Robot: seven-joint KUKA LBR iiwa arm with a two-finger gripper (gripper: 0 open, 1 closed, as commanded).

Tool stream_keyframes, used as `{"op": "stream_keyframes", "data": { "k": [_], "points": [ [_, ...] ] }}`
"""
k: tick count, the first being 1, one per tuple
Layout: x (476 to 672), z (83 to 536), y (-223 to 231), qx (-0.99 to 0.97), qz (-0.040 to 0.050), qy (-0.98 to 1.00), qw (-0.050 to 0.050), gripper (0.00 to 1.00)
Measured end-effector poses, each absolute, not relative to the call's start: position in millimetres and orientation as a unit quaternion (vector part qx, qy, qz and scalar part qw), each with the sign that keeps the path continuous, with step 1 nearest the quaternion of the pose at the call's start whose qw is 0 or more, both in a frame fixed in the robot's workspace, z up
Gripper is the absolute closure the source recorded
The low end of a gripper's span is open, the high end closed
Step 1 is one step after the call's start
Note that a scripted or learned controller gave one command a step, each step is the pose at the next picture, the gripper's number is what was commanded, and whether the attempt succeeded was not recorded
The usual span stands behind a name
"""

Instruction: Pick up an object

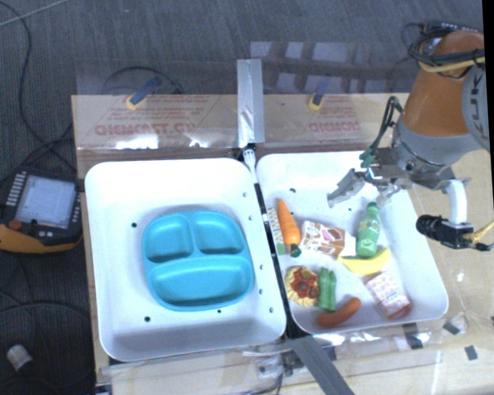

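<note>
1. Camera view: two white bins side by side on the counter; left bin holds a blue divided tray at its centre.
2. Right bin holds the toy food, all in its 6 o'clock half.
3. Carrot at 9 o'clock by the left wall, tilted; small printed carton just beside it toward 3 o'clock.
4. Green bottle upright-ish near centre-right; banana touching its base at 6 o'clock.
5. Pizza-like piece at 7 o'clock, green vegetable next to it, sausage at 6 o'clock near the front wall.
6. Red-white packet at 5 o'clock.
7. Arm enters from 3 o'clock; gripper hovers over the bin's 1 o'clock area, just above the bottle top.
8. Jaws spread apart, nothing between them.
</note>
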State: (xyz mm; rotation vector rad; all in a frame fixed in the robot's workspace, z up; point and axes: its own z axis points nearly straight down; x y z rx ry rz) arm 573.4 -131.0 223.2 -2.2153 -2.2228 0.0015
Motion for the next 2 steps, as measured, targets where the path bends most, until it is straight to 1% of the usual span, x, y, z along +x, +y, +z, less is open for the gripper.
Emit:
{"op": "stream_keyframes", "data": {
  "k": [1,2],
  "points": [
    [573.4,92.0,-205.5,-0.645,-0.0017,-0.764,-0.001,0.0],
    [630.2,89.1,-147.6,-0.692,-0.0019,-0.722,-0.005,0.0]
  ]
}}
